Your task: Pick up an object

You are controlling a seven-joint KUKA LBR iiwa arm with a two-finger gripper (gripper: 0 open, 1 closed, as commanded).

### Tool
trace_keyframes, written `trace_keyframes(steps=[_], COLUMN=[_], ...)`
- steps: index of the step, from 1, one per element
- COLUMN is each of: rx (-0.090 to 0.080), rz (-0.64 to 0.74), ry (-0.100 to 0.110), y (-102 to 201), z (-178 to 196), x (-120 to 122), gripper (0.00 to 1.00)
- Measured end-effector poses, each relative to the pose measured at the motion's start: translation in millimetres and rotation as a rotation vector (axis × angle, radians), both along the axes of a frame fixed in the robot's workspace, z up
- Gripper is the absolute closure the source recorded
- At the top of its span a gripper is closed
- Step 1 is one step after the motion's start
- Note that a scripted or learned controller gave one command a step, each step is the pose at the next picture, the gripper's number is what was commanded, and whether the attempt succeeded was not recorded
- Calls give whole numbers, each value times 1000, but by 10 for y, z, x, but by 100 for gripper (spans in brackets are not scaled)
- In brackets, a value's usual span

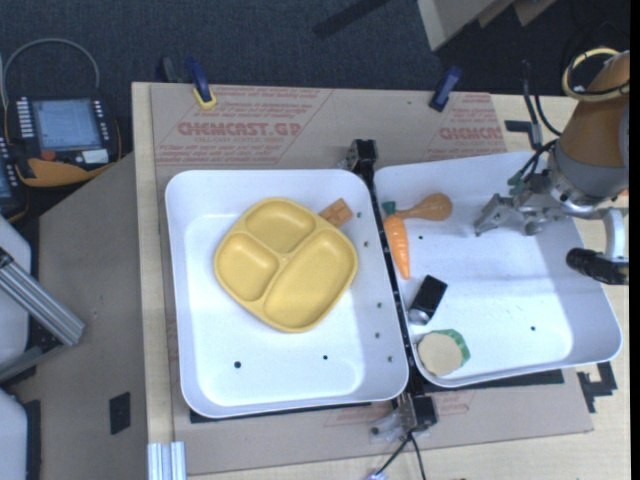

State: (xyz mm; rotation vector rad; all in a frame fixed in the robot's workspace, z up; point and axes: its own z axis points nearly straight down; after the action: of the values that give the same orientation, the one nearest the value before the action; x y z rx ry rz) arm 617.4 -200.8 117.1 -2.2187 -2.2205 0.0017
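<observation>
The right bin (560, 353) keeps its things crowded along the edge it shares with the left bin (190, 268), and the rest of its floor, toward the far and right rims, lies open and white. Against that shared edge lies an orange carrot (398, 245), with a tan wooden spoon (424, 208) just beyond it, bowl toward the middle of the bin. Nearer the front rim sits a small black block (429, 297), and close in front of it a round tan piece with a green rim (442, 352). The left bin holds a yellow divided plate (286, 264) near its centre, with a small brown block (336, 212) touching the plate's far-right rim. The arm (597, 133) leans in over the right bin's far-right corner, and its gripper (512, 214) hangs above bare bin floor well apart from the spoon; the fingers (487, 217) look spread and have hold of nothing. Brown board covers the worktop (300, 118).
</observation>
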Motion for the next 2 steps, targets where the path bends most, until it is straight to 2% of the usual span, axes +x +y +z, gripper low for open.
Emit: trace_keyframes(steps=[1,2], rx=[0,-5], rz=[2,4], ry=[-10,-24], y=[7,5], z=[-241,-95], x=[48,84], gripper=[0,100])
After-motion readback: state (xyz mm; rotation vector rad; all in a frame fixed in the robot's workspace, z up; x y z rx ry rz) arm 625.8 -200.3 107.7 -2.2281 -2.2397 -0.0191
